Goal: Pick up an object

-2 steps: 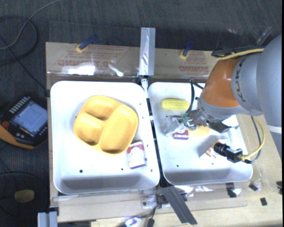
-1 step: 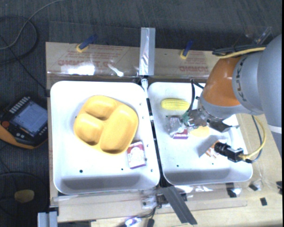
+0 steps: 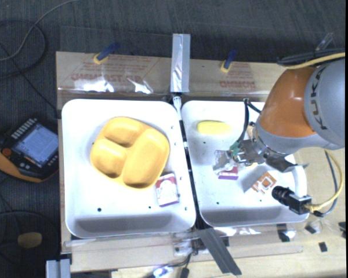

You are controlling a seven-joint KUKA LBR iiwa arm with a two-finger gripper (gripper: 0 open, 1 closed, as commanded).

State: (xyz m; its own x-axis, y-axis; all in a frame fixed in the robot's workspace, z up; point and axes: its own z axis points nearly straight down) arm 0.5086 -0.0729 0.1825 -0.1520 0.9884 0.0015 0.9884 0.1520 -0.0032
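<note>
Reaching in from the right, the arm [image 3: 304, 109] bends over the right bin [image 3: 220, 207], its grey shell smooth and its orange band glossy and rounded. Gripper [image 3: 235, 155] sits low near the bin's middle, over a small packet [image 3: 226, 169]; whether the fingers are apart or together cannot be told, and no item is seen between them.

Right bin, shallow white plastic with rounded corners: pale yellow oval piece [image 3: 211, 127] near the far wall; crumpled grey and pink packet just beside the gripper; small orange and white carton [image 3: 262, 183] toward the near right.

Left bin [image 3: 81, 213], same make: large yellow lobed cushion-like form [image 3: 130, 150], smooth and matte; red and white carton [image 3: 167, 190] touching its near right edge.

Bench [image 3: 330, 236]: pale wood.
</note>
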